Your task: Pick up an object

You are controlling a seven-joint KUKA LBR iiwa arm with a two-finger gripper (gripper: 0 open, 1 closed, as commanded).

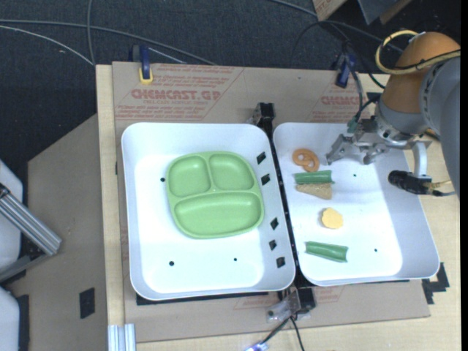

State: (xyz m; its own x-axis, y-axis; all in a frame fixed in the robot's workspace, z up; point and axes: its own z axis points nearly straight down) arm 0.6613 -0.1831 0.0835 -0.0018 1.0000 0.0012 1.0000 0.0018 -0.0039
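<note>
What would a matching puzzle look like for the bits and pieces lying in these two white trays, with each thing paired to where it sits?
Things:
1. green divided plate
2. pretzel
3. yellow round piece
4. green bean pod

Places:
A. near the front edge of the right bin
B. middle of the right bin, alone
C. in the left bin
D. back of the right bin, closest to the gripper

Pairs: 1-C, 2-D, 3-B, 4-A
</note>
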